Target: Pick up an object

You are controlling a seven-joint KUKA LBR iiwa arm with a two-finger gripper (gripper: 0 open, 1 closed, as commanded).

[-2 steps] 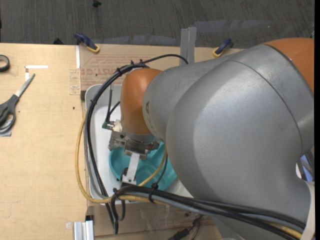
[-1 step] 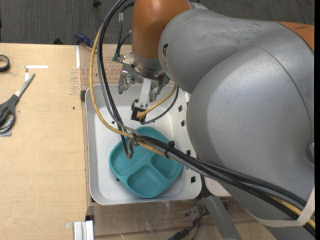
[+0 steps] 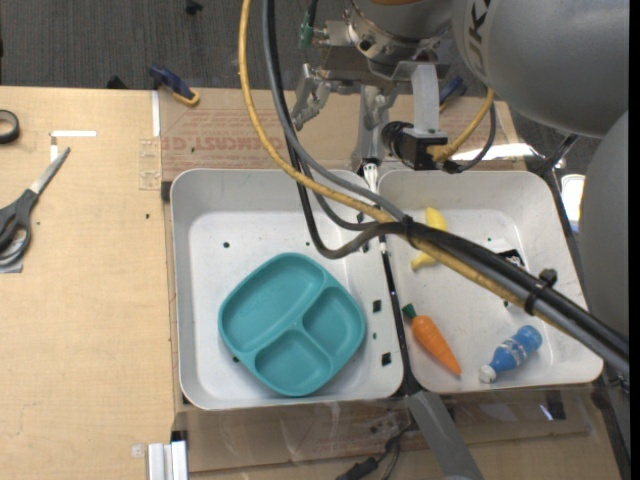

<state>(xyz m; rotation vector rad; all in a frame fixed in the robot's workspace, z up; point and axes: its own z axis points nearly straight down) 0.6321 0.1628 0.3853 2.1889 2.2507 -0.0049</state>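
Note:
A teal divided plate (image 3: 290, 323) lies in the left bin (image 3: 195, 268). In the right bin (image 3: 545, 208) an orange carrot (image 3: 435, 340) lies near the front left, and a small blue bottle (image 3: 512, 353) lies on its side at the front right. A yellow banana-like piece (image 3: 430, 230) sits further back, partly covered by cables. My gripper (image 3: 385, 158) hangs above the far rims of the bins, about where the two meet, well above the objects. Nothing shows in its grasp.
Yellow and black cables (image 3: 470, 268) drape from the arm across the right bin. The grey arm body (image 3: 560, 38) fills the upper right. On the wooden bench to the left lie scissors (image 3: 25, 208) and a tape roll (image 3: 6, 126).

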